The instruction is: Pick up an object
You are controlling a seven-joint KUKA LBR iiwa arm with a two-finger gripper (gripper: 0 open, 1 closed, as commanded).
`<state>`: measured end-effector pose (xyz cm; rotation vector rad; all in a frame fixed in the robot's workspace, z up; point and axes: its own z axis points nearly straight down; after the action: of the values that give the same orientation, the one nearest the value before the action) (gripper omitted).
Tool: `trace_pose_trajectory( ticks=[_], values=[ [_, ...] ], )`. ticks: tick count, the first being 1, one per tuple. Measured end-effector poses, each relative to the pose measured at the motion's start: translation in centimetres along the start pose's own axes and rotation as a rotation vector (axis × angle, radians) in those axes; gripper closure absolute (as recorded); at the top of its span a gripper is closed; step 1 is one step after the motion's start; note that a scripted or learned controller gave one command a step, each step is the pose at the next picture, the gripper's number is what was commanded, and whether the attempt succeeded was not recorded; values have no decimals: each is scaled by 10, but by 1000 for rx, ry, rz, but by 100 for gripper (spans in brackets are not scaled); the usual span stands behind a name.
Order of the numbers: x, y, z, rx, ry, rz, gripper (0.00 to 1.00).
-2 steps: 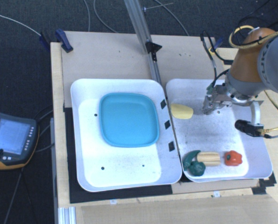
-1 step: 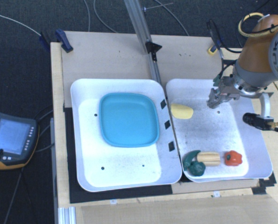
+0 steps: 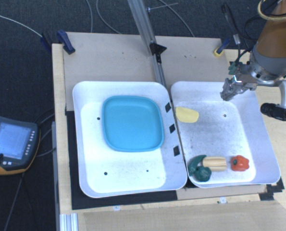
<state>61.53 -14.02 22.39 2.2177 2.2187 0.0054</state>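
The right bin (image 3: 215, 129) holds several small items. A pale yellow piece (image 3: 187, 115) lies near its upper left. Along its front edge sit a dark green vegetable (image 3: 199, 168), a tan cylinder (image 3: 215, 163) and a red pepper (image 3: 239, 163). My gripper (image 3: 228, 93) hangs over the bin's upper right part, well apart from all of these. Nothing shows between its tips.
The left bin (image 3: 87, 129) carries a blue square plate (image 3: 132, 123). A metal pole (image 3: 145, 23) slants down between the bins. A teach pendant (image 3: 10, 143) lies off the bench to the left. Cables cross the dark floor behind.
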Motion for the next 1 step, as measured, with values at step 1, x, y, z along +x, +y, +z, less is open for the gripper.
trace_pose_trajectory(
  ticks=[1],
  values=[
    [0, 0, 12, 5, 0, 0, 100]
  ],
)
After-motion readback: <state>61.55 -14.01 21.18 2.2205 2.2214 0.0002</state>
